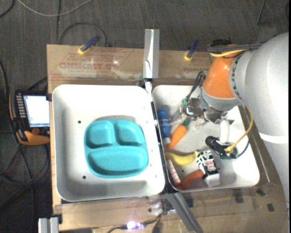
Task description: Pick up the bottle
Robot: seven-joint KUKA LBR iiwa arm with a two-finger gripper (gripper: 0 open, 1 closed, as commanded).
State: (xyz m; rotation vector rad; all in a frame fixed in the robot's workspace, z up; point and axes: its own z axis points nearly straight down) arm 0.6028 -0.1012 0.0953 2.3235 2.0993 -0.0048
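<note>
Orange carrot (177, 134) lies near the middle of the right bin (250, 176) and serves as the reference for this legend. The gripper (188, 110) hangs just above the carrot's upper end, below the arm's orange band (219, 79). Whether it is open or closed cannot be told, and nothing is seen held in it. What appears to be the bottle (162, 117), a blue object, lies just left of the carrot, against the bin wall that adjoins the left bin (63, 144).

Risks, as judged: the gripper stands nearer the carrot than the bottle, so a straight descent would likely take the carrot or close on nothing. The bottle's place against the wall leaves little room on that side, so a jaw may strike the rim or push the bottle along the wall. The banana (181, 158) below the carrot and the small box (209, 167) beyond it crowd the bin, and any of them may be nudged.

Writing: the cardboard sheet (94, 64) well above and left of the carrot bears faint reddish print, too pale to read. The small box carries a black and red label, also illegible.
</note>
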